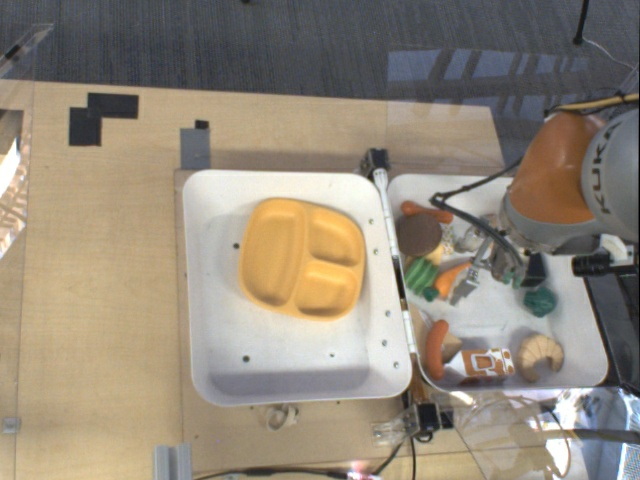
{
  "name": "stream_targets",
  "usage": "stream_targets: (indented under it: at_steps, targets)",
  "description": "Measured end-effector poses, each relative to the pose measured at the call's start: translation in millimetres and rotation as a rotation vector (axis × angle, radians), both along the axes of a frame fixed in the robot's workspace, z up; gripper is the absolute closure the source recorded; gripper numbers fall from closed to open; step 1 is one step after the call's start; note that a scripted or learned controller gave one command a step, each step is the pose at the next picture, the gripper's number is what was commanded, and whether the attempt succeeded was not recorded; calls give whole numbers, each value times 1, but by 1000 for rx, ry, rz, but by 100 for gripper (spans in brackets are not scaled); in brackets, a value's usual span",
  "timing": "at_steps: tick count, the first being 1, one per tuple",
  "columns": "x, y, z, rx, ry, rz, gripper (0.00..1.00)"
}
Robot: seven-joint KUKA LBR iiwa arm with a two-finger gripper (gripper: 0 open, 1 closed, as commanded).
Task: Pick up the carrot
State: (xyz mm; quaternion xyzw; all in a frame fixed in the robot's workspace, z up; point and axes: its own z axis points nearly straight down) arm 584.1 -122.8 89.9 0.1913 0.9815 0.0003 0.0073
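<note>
Down in the right bin (pixel 590 363), the fingers (pixel 468 282) sit low over a cluster of toy food, and the small orange carrot (pixel 452 271) lies right at their tips beside a green piece (pixel 422 276); whether they are closed on it I cannot tell. Nearby lie a brown round piece (pixel 419 233), a sausage (pixel 436 345) and a croissant (pixel 541 354), while the left bin (pixel 215 348) holds a yellow divided tray (pixel 301 258).

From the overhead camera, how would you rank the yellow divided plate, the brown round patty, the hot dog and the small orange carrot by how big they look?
Largest to smallest:
1. Yellow divided plate
2. Brown round patty
3. Hot dog
4. Small orange carrot, partly hidden by the gripper, so its rank is unsure.
</note>
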Motion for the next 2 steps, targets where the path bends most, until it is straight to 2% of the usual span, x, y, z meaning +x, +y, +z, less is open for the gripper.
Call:
stream_targets:
  at_steps: [1, 2]
  targets:
    - [32, -17, -1, 5, 1, -387, 0]
    - [4, 7, 0, 8, -1, -583, 0]
